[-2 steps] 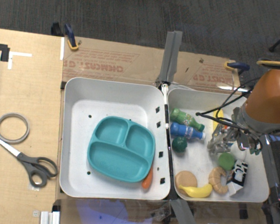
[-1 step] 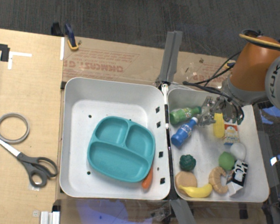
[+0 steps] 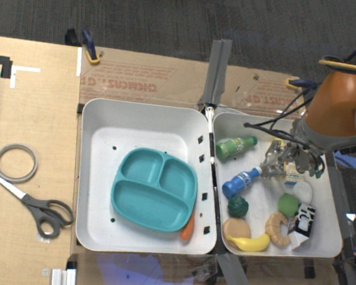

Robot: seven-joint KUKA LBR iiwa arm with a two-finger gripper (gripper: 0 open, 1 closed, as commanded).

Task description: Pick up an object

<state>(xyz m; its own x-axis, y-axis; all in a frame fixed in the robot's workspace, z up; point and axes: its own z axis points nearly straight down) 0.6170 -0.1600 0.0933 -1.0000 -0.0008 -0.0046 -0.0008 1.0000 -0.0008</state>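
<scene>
Toys (image 3: 264,225) crowd right bin (image 3: 328,249); far corner open.

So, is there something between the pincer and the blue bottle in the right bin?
Nothing visible stands between them. The pincer hovers just right of the blue bottle, with bare bin floor in the gap. The green bottle lies off to the upper left.

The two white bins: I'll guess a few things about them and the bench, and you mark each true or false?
1. A teal divided plate lies in the left bin. True.
2. The scissors lie inside the right bin. False: they lie on the bench, left of both bins.
3. The tool hangs over the right bin. True.
4. The banana lies on the plate. False: it is in the right bin, near its front edge.
5. A green bottle lies in the right bin. True.
</scene>
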